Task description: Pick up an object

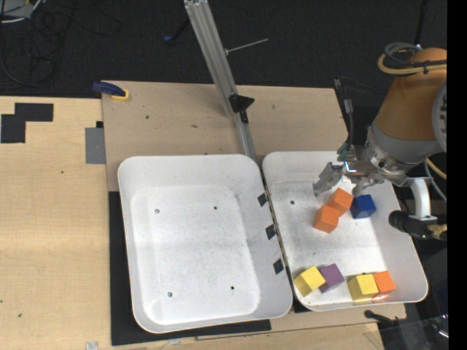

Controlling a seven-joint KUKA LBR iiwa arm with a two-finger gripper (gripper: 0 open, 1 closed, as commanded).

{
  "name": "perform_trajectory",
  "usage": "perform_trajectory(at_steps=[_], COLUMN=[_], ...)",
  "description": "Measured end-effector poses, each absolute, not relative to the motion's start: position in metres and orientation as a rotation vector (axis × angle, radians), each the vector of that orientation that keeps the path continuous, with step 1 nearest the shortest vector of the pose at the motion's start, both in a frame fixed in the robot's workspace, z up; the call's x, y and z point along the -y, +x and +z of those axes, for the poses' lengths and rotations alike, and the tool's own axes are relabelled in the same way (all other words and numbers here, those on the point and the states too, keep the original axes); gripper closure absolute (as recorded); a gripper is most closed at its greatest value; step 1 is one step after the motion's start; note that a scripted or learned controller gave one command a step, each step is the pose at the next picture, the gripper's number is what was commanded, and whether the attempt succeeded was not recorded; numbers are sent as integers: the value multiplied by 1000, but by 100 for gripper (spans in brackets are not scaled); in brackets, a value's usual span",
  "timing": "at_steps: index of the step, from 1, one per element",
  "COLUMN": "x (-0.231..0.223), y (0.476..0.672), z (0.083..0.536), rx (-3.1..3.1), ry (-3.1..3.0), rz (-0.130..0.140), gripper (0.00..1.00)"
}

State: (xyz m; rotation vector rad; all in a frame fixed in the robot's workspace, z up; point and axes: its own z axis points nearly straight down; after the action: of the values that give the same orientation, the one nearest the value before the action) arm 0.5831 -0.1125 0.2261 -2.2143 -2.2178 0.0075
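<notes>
In the right bin [299,173], two orange blocks lie touching: one [341,197] just under my gripper and one [327,218] below and to its left. A blue block [363,206] sits right beside them. My gripper [341,181] hovers over the upper orange block, open, with one grey finger [325,180] to the block's left. Nothing shows between the fingers. Along the bin's near edge lie a yellow block [309,279], a purple block [332,275], a second yellow block [362,287] and an orange block [384,282].
The left bin [146,195] lies next to the right one, joined by black clips [270,232]. A slanted aluminium rail [217,64] rises behind the bins. A blue and yellow clamp [111,90] sits at the bench's far left corner.
</notes>
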Motion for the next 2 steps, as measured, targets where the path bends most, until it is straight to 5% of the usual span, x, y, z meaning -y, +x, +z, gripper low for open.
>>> perform_trajectory(at_steps=[1,2], x=[114,122], y=[584,576], z=[229,174], rx=[2218,2214], ry=[-2221,-2218], rz=[2,9], gripper=[0,0])
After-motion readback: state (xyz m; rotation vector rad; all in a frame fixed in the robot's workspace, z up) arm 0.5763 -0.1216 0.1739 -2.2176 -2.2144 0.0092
